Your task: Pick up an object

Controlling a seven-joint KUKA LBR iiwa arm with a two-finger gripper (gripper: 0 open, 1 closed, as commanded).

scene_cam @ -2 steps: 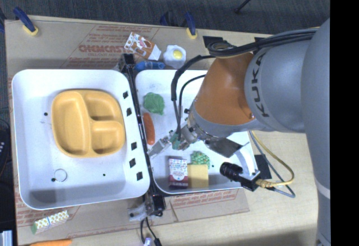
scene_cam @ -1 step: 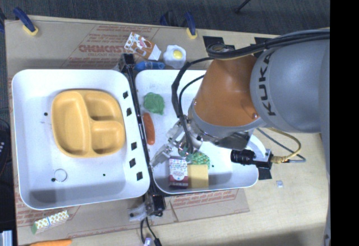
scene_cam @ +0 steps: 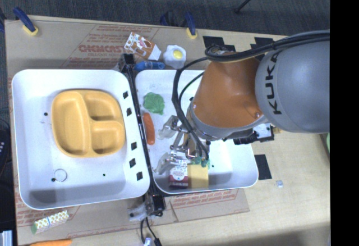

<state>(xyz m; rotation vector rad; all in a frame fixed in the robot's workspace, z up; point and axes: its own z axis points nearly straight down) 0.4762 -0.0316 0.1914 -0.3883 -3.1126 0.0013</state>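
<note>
The gripper [scene_cam: 188, 155] hangs low in the right bin [scene_cam: 235, 174], just at 12 o'clock of a yellow block [scene_cam: 198, 175] and a small red-labelled bottle [scene_cam: 179, 174] near the front wall; I cannot tell how its jaws stand. A clean pick means centring over one item, since they touch. An orange sausage [scene_cam: 148, 128] and green lettuce piece [scene_cam: 154, 103] lie toward 10 o'clock, a yellow tray [scene_cam: 88, 122] in the left bin [scene_cam: 28, 127].

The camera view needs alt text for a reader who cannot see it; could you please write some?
A grey and orange robot arm reaches from the right into the right bin, its gripper low over a yellow block and small bottle, beside a green item and an orange sausage. The left bin holds a yellow divided tray.
</note>
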